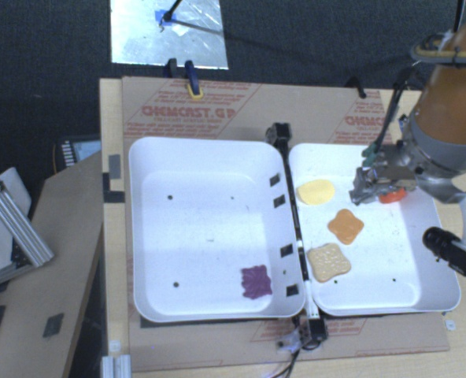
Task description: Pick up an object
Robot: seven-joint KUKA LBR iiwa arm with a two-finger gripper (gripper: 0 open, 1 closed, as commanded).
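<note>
My gripper (372, 188) hangs over the back of the right bin (430, 290), its dark fingers pointing down. Just to its right, partly hidden by it, lies a small red-orange object (392, 196). A yellow oval piece (316, 191) rests to the gripper's left. An orange biscuit-shaped piece (345, 226) and a tan cracker-shaped piece (328, 262) lie nearer the front. A purple piece (256, 281) sits at the front right of the left bin (162, 211).
A black divider with clips (290, 211) runs between the two bins. A black fitting (450, 250) juts over the right bin's right rim. Cardboard (201, 109) lies under the bins, and a shiny metal sheet (168, 22) sits behind.
</note>
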